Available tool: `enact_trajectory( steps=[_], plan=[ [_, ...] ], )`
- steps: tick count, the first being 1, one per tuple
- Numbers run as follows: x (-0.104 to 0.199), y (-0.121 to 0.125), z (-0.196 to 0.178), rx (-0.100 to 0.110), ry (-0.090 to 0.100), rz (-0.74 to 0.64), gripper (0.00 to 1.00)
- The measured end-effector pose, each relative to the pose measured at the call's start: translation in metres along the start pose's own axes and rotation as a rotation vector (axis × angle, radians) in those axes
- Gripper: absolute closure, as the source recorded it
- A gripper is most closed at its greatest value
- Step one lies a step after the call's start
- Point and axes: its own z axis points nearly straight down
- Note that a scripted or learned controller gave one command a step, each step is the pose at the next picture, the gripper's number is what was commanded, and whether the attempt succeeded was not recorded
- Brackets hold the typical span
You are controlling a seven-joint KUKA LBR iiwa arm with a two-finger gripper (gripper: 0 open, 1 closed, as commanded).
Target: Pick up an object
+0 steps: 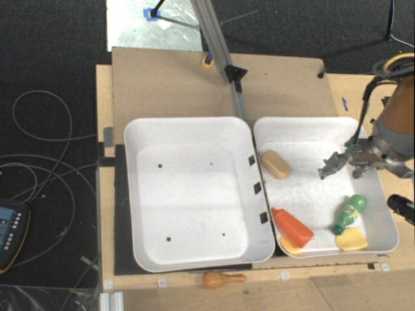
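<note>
gripper (329, 167) mid-right of frame, over right bin (305, 127) | fingers' state: can't tell | nearest obj: green bottle (348, 213), lower right of it | long axis approx vertical in frame

A tan rounded block (275, 164), shaped like a small loaf, lies flat at the near-left of the right bin (305, 129), well apart from the gripper's fingers (327, 167) and level with them toward the bins' shared wall. An orange-red wedge-shaped piece (293, 227) lies tilted in the bin's front-left corner, below and left of the fingers, its lower end resting on what may be a yellow-orange piece under it. A small green bottle-like object (349, 212) lies slanted below and just right of the fingers, with a darker teal end pointing down-left. A flat yellow object (351, 240) lies touching that end, farthest below the fingers, near the front wall.
</note>
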Motion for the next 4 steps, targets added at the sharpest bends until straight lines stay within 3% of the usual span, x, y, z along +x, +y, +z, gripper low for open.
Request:
enact_trajectory(
  steps=[2,3,4],
  plan=[
    [-0.004,-0.002,0.114,0.0,0.0,0.0,0.0],
    [-0.005,0.0,0.1,-0.007,-0.002,0.001,1.0],
    [-0.013,-0.001,0.053,-0.01,-0.004,0.001,1.0]
  ],
)
